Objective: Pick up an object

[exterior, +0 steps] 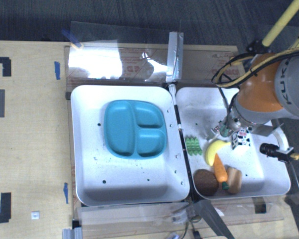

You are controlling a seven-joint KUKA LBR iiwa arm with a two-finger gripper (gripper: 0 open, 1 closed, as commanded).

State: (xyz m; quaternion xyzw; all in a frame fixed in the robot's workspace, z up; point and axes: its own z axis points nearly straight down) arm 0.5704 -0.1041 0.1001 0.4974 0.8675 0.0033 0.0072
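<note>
- Brown round fruit [206, 181], carrot [220, 171] and banana [214, 151] cluster low in the right bin [274, 183], within reach.
- Pincer [230, 132] hovers just above the banana; its opening cannot be told.

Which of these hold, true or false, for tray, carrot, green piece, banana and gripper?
1. The blue tray lies in the left bin. True.
2. The carrot sits in the left bin. False: it is in the right bin.
3. The green piece lies left of the banana. True.
4. The gripper hangs over the tray. False: it is over the right bin, above the banana.
</note>
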